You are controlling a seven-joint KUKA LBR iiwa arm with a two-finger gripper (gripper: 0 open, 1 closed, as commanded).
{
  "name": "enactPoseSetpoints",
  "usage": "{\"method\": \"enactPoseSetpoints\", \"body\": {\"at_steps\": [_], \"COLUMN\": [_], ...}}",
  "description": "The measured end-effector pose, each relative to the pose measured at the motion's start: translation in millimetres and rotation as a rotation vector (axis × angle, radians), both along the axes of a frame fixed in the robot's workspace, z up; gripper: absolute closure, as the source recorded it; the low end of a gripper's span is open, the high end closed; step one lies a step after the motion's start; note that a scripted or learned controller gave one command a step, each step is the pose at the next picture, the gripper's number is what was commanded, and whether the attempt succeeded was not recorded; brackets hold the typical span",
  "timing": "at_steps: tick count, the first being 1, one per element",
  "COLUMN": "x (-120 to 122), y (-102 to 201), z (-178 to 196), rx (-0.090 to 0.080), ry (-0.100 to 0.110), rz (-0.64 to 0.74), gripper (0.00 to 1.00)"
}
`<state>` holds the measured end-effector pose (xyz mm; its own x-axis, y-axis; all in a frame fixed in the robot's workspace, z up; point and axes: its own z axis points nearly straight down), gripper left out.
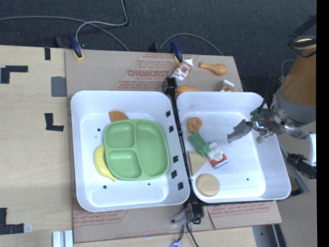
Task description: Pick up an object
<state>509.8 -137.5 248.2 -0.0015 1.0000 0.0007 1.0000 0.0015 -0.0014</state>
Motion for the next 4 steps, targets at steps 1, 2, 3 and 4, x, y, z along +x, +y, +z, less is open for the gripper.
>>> {"method": "enactPoseSetpoints", "body": {"at_steps": [1, 2, 3, 4], "x": [20, 10, 113, 151], "y": [31, 37, 36, 38], "z": [-104, -155, -156, -163], "rx": [0.001, -0.003, -0.007, -0.002], "ry": [0.002, -0.016, -0.025, -0.003], "rz": [-0.001, -0.002, 0.002, 0.0], "gripper": [0.0, 0.0, 0.0, 0.0]}}
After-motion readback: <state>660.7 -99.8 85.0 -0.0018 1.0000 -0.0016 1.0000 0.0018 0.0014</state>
